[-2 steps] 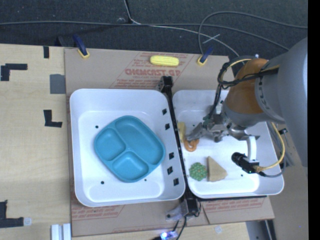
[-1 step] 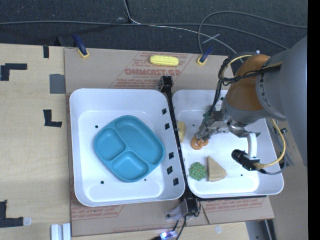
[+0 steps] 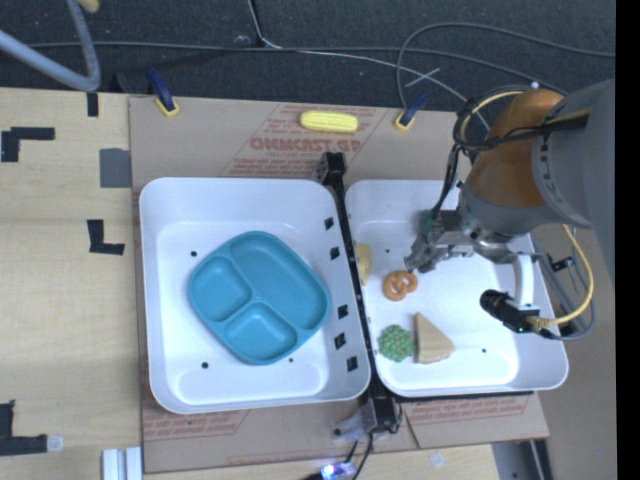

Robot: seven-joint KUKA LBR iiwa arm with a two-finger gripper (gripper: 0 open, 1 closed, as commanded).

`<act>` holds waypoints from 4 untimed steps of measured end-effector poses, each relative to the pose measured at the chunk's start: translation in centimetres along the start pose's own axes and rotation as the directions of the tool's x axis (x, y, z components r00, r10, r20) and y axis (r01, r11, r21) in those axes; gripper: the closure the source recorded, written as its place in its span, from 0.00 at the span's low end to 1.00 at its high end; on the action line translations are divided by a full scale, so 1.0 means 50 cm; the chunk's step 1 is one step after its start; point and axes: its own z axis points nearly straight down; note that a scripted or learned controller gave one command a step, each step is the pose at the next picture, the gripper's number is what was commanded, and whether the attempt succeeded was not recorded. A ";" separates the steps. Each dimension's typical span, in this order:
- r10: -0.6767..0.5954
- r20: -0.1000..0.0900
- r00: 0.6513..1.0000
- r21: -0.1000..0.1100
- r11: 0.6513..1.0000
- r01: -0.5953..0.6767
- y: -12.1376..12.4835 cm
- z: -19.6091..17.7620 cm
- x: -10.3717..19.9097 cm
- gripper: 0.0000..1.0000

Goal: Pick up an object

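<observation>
Brown cardboard covers the bench point(image 3: 200, 138) under two white bins; the left holds a blue divided plastic tray point(image 3: 258, 296). Rightward, a small brown pretzel point(image 3: 399, 286), seemingly light, stiff and brittle, lies just beneath the claw point(image 3: 425, 255); gripping across its loops looks safest.

The gripper point(image 3: 418, 259), small and dark against the right bin point(image 3: 520, 373), is too indistinct to show how its fingers stand. The arm point(image 3: 545, 163) covers that bin's upper right corner and runs off the frame's right side. A pale yellow item point(image 3: 363, 262) sits half-hidden by the divider between the bins.
</observation>
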 end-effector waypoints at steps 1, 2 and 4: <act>0.000 0.000 1.000 -0.003 1.000 0.000 0.003 -0.106 0.000 1.00; -0.006 -0.002 1.000 0.003 1.000 0.006 -0.011 -0.115 0.127 1.00; -0.005 -0.001 1.000 0.005 1.000 0.005 -0.046 -0.136 0.333 1.00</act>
